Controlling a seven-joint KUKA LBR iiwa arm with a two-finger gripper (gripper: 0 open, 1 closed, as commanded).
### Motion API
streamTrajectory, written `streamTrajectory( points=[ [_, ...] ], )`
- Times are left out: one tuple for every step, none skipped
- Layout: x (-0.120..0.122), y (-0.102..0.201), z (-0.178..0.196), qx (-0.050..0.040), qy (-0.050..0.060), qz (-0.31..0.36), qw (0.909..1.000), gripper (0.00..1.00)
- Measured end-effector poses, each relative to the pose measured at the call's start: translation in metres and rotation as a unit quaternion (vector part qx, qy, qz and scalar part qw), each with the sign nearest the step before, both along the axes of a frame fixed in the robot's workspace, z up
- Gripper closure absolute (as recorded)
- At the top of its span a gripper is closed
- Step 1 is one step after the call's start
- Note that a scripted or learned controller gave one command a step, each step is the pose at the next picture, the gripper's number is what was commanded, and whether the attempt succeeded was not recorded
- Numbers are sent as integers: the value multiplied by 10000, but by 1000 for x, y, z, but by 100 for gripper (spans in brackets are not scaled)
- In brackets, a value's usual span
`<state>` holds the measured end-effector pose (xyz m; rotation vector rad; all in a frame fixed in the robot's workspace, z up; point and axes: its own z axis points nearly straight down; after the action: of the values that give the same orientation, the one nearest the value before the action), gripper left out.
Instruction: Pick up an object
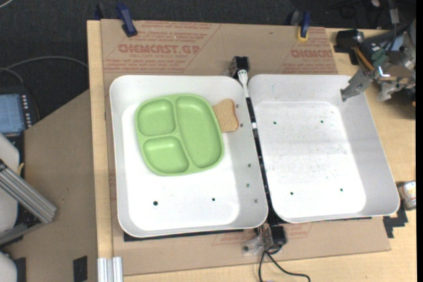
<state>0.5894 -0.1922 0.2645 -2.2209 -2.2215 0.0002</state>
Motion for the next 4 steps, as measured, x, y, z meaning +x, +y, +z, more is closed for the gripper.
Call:
streamTrajectory(
  points=[
    [-13, 45, 125, -15, -82, 30, 10000, 0],
    [-57, 14, 237, -32, -81, -20, 10000, 0],
    [-112, 15, 275, -19, -51, -13, 10000, 0],
    [-109, 15, 283, -27, -44, 2, 10000, 100]
  ],
)
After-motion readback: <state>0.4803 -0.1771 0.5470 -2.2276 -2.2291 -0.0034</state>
